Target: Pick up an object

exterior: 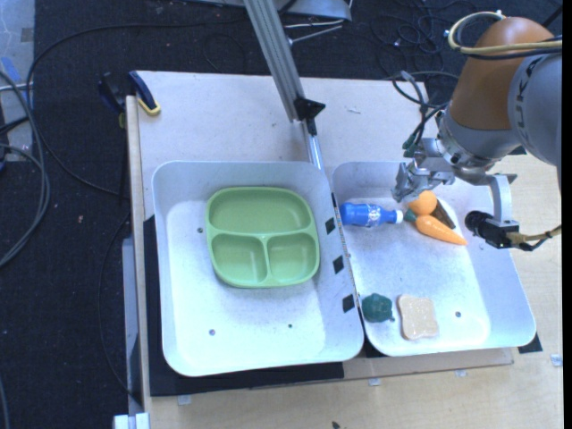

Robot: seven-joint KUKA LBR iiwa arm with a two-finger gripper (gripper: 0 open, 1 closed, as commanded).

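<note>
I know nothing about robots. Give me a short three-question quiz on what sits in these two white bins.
1. True or false: the green three-section plastic plate lies in the left white bin.
2. Which thing lies nearest the gripper? A. blue plastic bottle B. tan bread-slice toy C. dark green broccoli toy
3. What colour is the carrot toy in the right white bin?

Key: 1 true; 2 A; 3 orange.

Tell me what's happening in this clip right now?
A grey arm reaching in from the right has its gripper low over the far end of the right bin, just above a blue bottle and two orange carrots. Nothing is visibly lifted. A green broccoli piece and a slice of bread lie nearer the front. The left bin holds a green divided plate.
</note>
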